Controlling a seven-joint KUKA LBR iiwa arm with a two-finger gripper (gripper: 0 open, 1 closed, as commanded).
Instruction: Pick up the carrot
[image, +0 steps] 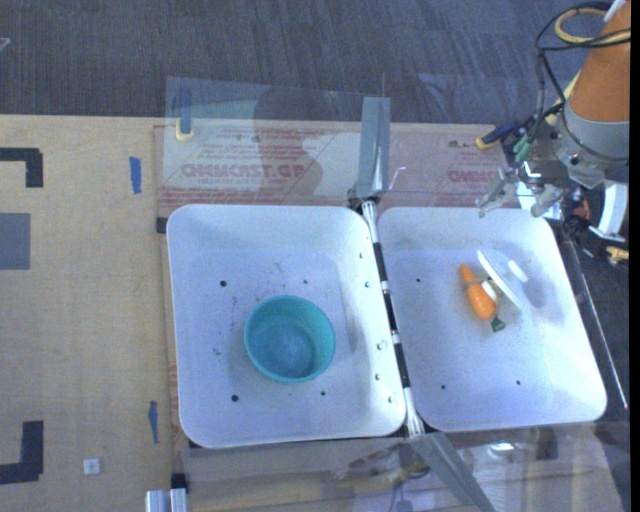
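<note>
Orange carrot (479, 293) lies untouched in right bin (560, 400), toward its far edge beside a white utensil (503, 274); gripper (522, 192) hovers over the bin's far-right corner, open and empty; grasp pending.

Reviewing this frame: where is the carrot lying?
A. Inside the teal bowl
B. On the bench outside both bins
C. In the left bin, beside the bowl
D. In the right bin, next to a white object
D: the carrot lies on the floor of the right bin, against a white object, while the teal bowl sits in the left bin.
</note>
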